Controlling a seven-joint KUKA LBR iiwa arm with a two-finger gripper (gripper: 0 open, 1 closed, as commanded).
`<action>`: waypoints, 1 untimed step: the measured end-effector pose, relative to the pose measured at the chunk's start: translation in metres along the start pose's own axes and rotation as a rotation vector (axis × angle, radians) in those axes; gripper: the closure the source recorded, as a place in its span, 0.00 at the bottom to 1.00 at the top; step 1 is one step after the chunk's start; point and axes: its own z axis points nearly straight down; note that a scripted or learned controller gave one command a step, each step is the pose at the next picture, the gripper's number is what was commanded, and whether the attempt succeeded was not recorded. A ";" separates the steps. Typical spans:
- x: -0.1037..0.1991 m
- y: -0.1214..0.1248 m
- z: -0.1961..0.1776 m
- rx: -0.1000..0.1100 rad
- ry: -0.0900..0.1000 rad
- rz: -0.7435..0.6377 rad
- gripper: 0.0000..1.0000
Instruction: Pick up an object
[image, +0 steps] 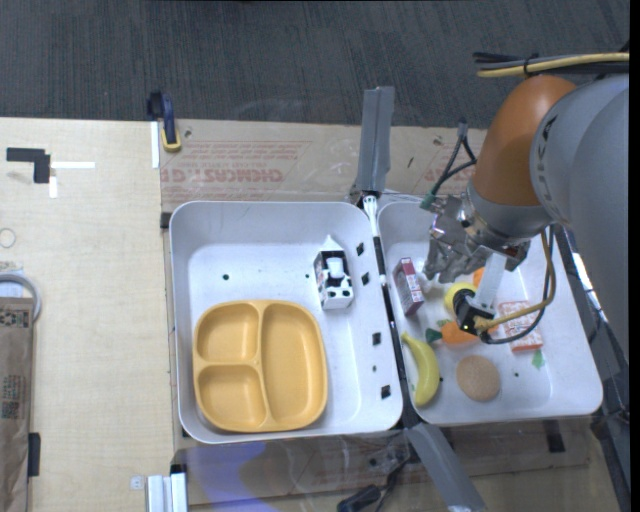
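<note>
Gripper (447, 268) low in right bin (570, 395) beside maroon box (407, 284), grip state unclear

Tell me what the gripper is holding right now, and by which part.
It cannot be told. The gripper is low in the right bin, above the small red box and near a yellow and orange object, but no object is visibly between its fingers.
</note>
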 end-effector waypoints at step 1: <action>-0.041 0.007 0.000 0.001 0.000 0.258 0.00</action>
